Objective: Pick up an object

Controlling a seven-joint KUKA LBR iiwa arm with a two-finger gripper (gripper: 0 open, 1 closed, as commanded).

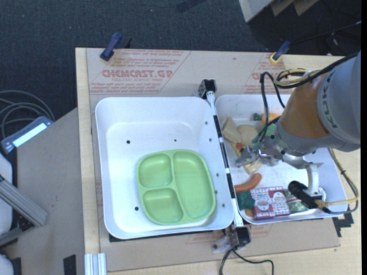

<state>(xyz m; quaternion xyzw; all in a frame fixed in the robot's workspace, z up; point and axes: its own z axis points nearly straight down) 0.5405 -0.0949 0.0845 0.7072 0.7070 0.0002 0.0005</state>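
Camera view: grey gripper (256, 153) low in right white bin (229, 105), among cluttered small items beside orange sausage-shaped toy (248, 182). Cannot tell claw state. Reaching step; next needs closing on one item, then lifting.

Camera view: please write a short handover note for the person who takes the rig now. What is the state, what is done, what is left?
Gripper: low in the right bin, among the small items; the jaws are hidden in the clutter, so open or shut is unclear.
Things: orange sausage-shaped toy and red-and-white packet lie in the right bin. Green divided plate lies in the left bin.
Done: arm is down at the pile.
Left: no grasp visible; object must be gripped and lifted.
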